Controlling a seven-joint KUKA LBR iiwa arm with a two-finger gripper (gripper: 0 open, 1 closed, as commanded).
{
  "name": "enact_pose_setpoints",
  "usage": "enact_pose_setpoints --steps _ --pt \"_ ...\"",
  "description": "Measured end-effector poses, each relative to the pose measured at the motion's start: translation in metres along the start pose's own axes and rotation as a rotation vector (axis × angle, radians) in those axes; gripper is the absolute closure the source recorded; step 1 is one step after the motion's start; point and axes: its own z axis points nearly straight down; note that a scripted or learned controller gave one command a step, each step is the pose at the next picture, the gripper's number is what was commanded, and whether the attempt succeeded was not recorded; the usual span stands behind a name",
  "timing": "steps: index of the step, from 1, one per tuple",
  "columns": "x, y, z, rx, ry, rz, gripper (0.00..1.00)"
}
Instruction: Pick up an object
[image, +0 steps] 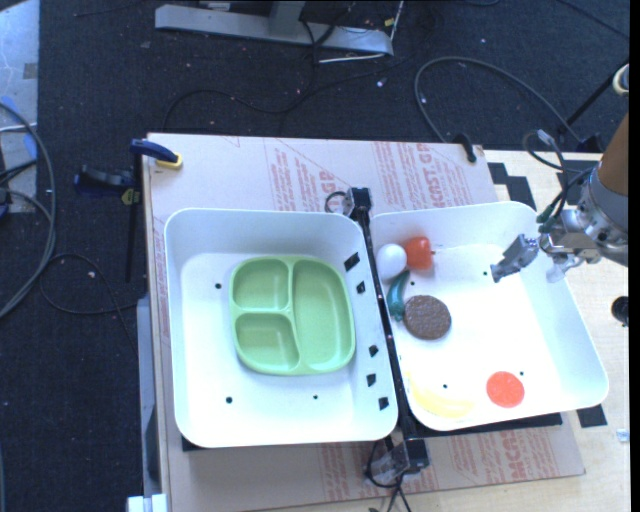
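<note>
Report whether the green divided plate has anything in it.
Empty. The green divided plate lies flat in the left bin, and all three compartments show bare green. The loose objects all lie in the right bin.

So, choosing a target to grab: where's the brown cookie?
The brown cookie lies in the right bin, near its left wall, just below the white ball.

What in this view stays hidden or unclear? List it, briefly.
- Arm: cut off by the camera view's right edge.
- Gripper: small and blurred, over the right bin; contact with anything unclear.
- Teal object: partly hidden by the brown disc and white ball; shape unclear.
</note>
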Motion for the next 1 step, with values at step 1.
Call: enact_pose_setpoints --steps 1 --pt "-0.0104 -0.0173 -0.0241 0.0 0.0 -0.067 0.0"
